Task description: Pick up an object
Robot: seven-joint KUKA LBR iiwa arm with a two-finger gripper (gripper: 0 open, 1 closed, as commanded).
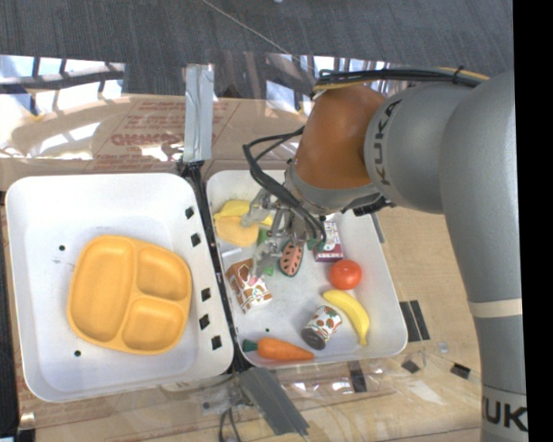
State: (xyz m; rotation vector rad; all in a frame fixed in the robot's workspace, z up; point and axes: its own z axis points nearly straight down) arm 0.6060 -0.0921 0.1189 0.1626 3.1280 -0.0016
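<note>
My gripper (279, 232) is low in the right bin (388, 293), near its upper left part, under the orange wrist band. It hangs just over a yellow food piece (233, 223) and a watermelon slice (293, 258). A small dark red carton (331, 243) lies right beside it. Further down the bin lie a brown and white carton (249, 285), a red tomato (346, 274), a banana (351, 314), a small can (322, 326) and a carrot (281, 349). The arm hides the bin's upper right part.
The left bin (32, 224) holds a yellow divided tray (129, 291). A black-clipped divider (210, 263) runs between the bins. Cardboard (119, 130) lies behind them.
</note>
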